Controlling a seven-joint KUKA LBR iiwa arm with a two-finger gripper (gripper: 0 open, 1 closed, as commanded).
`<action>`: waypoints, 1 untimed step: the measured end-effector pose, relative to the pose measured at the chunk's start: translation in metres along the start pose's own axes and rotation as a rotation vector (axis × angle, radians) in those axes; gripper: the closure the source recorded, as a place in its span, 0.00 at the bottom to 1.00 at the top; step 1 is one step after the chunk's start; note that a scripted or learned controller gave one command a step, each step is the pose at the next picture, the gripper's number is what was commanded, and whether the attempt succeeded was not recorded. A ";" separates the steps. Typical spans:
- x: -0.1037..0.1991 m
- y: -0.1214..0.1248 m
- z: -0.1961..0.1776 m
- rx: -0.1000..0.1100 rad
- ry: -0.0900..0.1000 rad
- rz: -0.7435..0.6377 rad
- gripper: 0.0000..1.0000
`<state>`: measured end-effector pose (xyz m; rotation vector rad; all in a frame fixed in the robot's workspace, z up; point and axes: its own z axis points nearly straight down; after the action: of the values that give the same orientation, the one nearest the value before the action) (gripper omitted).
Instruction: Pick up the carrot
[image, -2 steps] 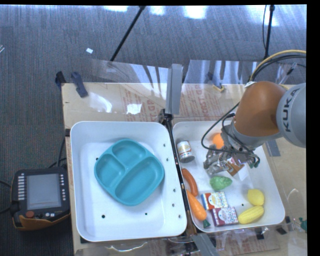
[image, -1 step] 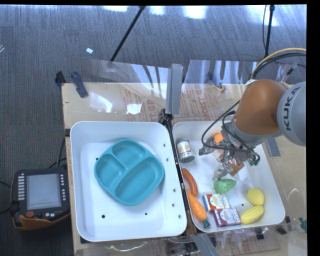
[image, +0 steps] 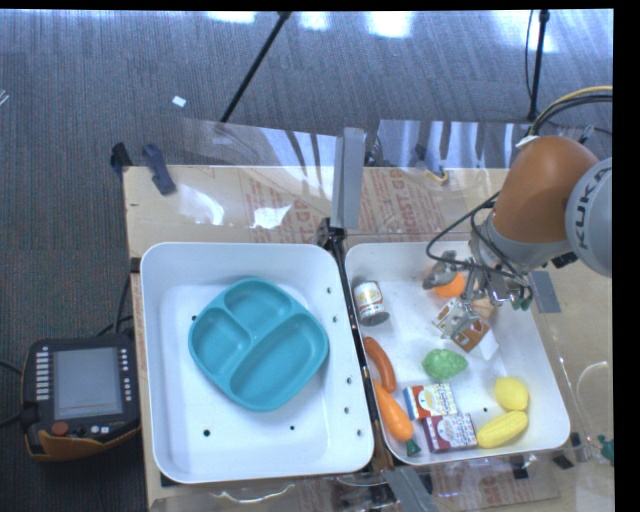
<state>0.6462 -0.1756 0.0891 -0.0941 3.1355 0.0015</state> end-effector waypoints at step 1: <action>-0.002 0.001 -0.012 0.000 -0.006 -0.002 1.00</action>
<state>0.6481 -0.1742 0.1006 -0.0966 3.1297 0.0022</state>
